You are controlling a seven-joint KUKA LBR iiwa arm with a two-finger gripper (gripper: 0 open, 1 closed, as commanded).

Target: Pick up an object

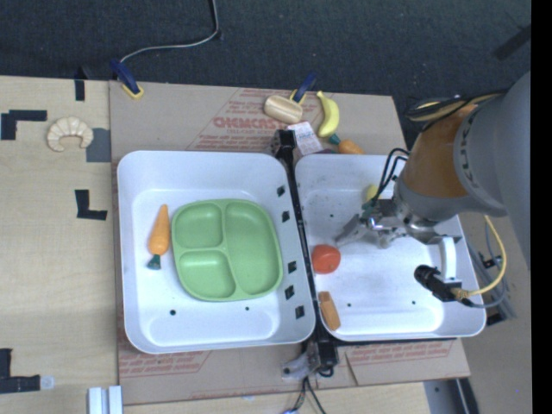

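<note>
The gripper [355, 228] hangs over the right bin [405, 309], with its fingers [347, 231] pointing toward 8 o'clock; they appear slightly parted, and nothing lies between them. No object is held, so the pick is not yet done: the approach, closure and lift all remain, as far as the view shows. The nearest candidate is the red ball [325, 259], which rests on the bin floor near the fingertips at their 7 o'clock, apart from them and close to the bin's left wall. An orange piece [329, 310] lies further out at 6 o'clock from the ball, against the lower left corner of the same bin. A small yellow item [371, 193] shows at 1 o'clock from the fingers, partly hidden by the wrist; its identity cannot be determined. Outward again, the left bin [138, 179] contains a green divided plate [228, 249] and a carrot [159, 231] just beside the plate at its 9 o'clock. Beyond the bins at 12 o'clock lie a banana [328, 115] and a bread roll [282, 108]; a croissant [69, 133] rests well apart at 10 o'clock.
</note>
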